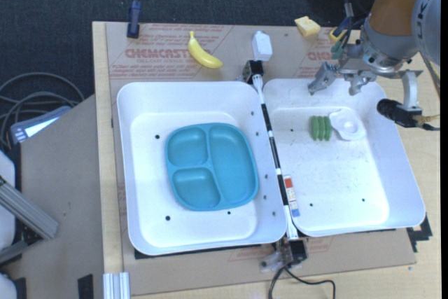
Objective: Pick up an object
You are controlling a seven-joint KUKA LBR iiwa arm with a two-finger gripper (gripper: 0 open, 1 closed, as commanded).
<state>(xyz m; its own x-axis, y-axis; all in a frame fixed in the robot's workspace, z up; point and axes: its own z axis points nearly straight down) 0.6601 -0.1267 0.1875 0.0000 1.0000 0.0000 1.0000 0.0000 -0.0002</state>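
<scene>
My arm comes in from the right and is cut off at the frame's edge, so only the orange band and wrist show above my pincer, which hangs over the far edge of the right bin. Its two grey fingers are spread apart with bare white bin floor between them, and they grip nothing. Just near of the pincer, in the far part of that bin, lies a small green ridged object, and touching its right side is a white object whose shape is hard to read against the white floor. The left bin holds a blue divided plate, lying flat near its middle with three compartments, all bare. A black strip with a small coloured label runs along the seam between the two bins. Beyond the bins, on the surface, sit a yellow banana, a small dark blue item at the far left corner, a white item and a pale yellow block; what these last three are is too small to tell.
</scene>
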